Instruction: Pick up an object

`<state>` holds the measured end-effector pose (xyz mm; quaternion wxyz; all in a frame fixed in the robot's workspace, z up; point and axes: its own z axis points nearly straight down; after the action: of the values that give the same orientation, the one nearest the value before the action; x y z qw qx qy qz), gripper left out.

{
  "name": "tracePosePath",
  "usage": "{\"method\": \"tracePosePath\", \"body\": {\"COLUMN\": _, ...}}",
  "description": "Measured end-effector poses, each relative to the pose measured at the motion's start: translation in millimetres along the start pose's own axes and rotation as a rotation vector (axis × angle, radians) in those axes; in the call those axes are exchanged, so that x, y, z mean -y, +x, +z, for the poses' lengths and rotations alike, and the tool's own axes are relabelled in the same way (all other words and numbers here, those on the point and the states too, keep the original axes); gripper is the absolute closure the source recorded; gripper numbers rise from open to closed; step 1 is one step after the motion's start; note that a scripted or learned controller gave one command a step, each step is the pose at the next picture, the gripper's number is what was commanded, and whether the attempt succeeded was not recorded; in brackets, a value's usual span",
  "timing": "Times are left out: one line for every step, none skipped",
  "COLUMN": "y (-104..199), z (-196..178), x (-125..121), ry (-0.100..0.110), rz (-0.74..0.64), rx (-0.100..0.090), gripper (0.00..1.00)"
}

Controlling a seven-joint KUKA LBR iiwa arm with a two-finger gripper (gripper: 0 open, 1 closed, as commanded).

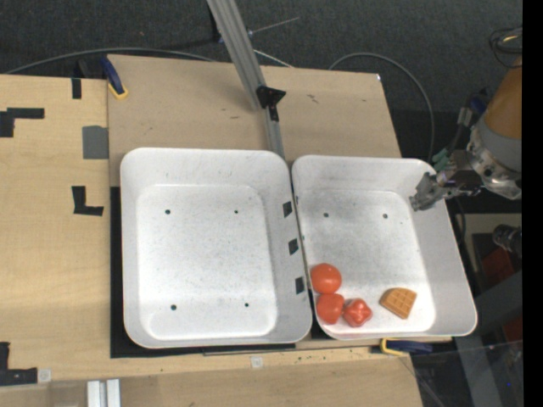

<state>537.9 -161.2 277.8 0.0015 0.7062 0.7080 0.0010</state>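
Observation:
Three small objects lie near the front of the right bin (441,253): a round orange-red tomato (326,278), a red lumpy piece (343,310) just below it, and a tan waffle-like biscuit (399,302) further right. My gripper (427,195) hangs over the bin's far right rim, well above and to the right of these objects. Nothing shows between its fingers.
The left bin (136,227) sits beside the right one on the wooden bench. A slanted metal pole (242,45) rises behind the bins. Black cables run across the dark floor at the back.

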Motion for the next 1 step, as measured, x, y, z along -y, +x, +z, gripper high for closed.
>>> {"method": "tracePosePath", "body": {"y": 50.8, "z": -1.5, "x": -12.5, "ry": 0.004, "rz": -0.003, "rx": -0.001, "gripper": 1.00}}
